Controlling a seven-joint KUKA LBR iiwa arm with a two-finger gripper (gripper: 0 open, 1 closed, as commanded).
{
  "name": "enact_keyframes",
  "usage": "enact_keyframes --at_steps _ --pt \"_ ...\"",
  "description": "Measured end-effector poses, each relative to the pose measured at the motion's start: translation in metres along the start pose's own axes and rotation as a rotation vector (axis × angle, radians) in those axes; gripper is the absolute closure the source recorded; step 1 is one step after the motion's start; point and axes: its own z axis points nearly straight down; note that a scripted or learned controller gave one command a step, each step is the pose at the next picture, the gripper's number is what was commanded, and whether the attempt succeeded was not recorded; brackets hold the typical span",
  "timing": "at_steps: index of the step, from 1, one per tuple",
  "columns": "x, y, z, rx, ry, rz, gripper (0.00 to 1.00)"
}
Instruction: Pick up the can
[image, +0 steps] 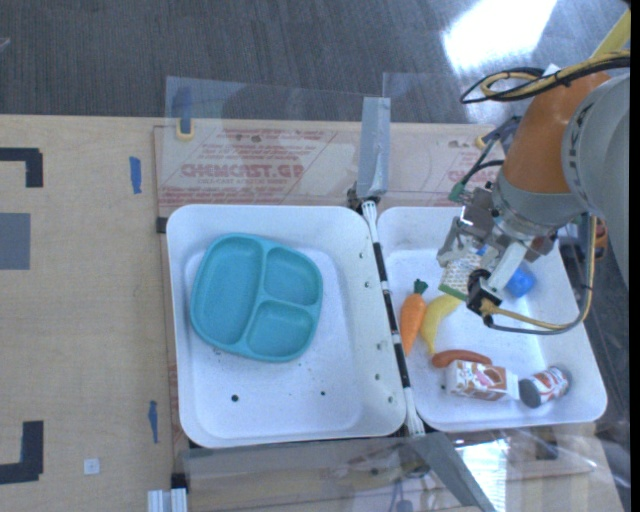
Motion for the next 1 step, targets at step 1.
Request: enact_keyframes --at_steps 1 --pt "-0.0032 -0.0113 -0.0268 0.0 -0.001 0.261 1.0"
